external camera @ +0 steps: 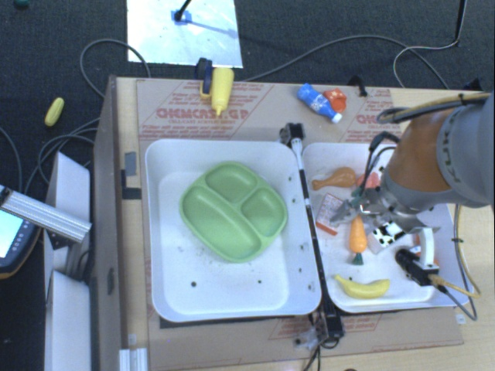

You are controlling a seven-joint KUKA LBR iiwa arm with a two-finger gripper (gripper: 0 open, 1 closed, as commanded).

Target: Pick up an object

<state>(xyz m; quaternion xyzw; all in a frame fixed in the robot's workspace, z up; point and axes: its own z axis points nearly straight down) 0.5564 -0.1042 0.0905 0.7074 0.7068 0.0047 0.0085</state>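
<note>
We see the gripper (362, 209) low in the right bin (441, 296), just above a toy carrot (356, 236); whether its claw is released or clenched we cannot tell. We judge the carrot light, rigid, smooth plastic, best pinched across its tapering orange body. Nearby lie a curved yellow banana (365, 287) and a tan drumstick (339, 179); the left bin (174, 300) holds a moulded green plate (232, 209).

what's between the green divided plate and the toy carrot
In the camera view, the green divided plate and the toy carrot are separated by the two bins' adjoining walls and a small red-and-white packet in the right bin.
</note>
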